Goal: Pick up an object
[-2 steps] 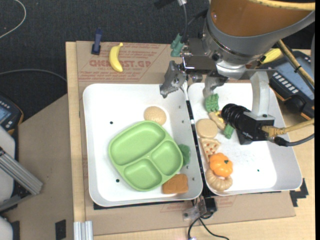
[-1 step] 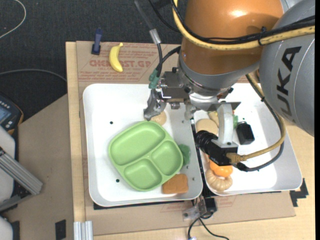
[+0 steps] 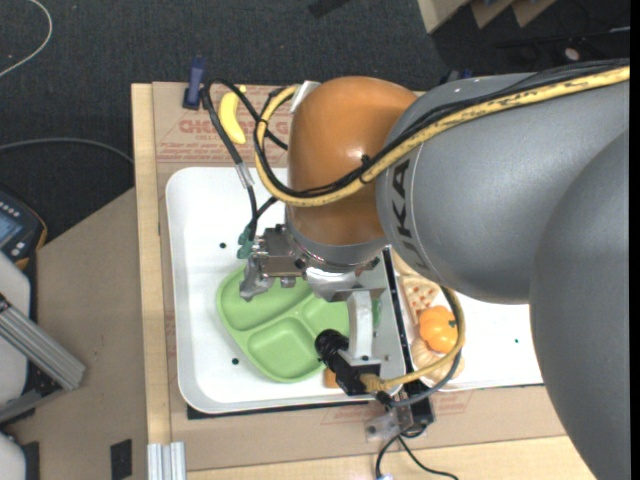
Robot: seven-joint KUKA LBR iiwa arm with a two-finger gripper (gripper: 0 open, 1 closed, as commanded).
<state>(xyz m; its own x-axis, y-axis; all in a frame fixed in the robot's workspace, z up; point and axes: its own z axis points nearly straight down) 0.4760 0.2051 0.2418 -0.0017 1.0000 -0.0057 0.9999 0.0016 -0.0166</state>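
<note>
Camera view has the big grey KUKA arm (image 3: 500,178) sweeping in from the right, its orange band (image 3: 335,153) sitting right over the left white shallow bin (image 3: 195,268). Largest thing under it is the light green moulded plastic tray with compartments (image 3: 275,333), lying in the lower middle of that bin, its long axis running from upper left down to lower right. Now the key relation: the end effector (image 3: 265,268) hangs directly over the tray's upper left corner, seemingly at or just above its rim, so the target is straight below and stretches away toward the lower right. Whether the end effector is open or closed, I cannot tell; the wrist hides too much. Nothing visibly gripped. By my reading this is the descent onto the tray's edge, with the lift not yet done.

Over in the right bin, a small orange round fruit-like object (image 3: 437,328) peeks out beside the arm. A yellow banana-shaped toy (image 3: 232,116) lies on the brown cardboard-covered tabletop (image 3: 160,168) above the bins. Dark carpeted floor (image 3: 90,58) surrounds it all.
</note>
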